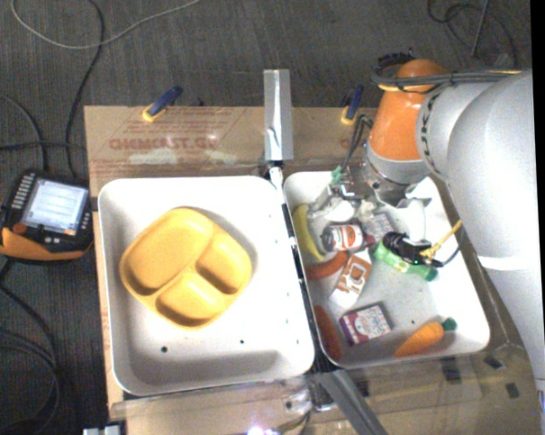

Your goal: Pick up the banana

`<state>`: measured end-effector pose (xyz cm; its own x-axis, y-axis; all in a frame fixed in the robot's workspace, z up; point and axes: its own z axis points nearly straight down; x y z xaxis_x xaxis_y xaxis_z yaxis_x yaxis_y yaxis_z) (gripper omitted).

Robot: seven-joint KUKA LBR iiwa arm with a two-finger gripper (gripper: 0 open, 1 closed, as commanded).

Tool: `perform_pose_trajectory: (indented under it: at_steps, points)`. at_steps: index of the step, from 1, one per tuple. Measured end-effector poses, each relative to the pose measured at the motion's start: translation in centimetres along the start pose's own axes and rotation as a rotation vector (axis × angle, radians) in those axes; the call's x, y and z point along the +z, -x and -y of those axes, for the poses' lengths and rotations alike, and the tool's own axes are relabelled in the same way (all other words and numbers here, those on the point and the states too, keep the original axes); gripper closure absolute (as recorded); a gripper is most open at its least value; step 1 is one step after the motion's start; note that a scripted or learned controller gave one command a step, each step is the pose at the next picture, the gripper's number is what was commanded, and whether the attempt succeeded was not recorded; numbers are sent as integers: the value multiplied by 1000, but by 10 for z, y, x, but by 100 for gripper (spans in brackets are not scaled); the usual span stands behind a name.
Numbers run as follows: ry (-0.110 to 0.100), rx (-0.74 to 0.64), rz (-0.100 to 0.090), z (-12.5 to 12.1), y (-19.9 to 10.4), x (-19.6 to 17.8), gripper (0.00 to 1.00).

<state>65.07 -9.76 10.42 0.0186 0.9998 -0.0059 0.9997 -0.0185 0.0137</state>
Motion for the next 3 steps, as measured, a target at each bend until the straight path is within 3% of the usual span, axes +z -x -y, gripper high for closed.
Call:
perform_pose_trajectory:
  at_steps: [1,2,3]
  points:
    - [-2,-274,4,-17,12,13,0]
    - [-7,-278,0,-16,9,10,100]
    - [-17,-309,-9,-18,-49,-76,100]
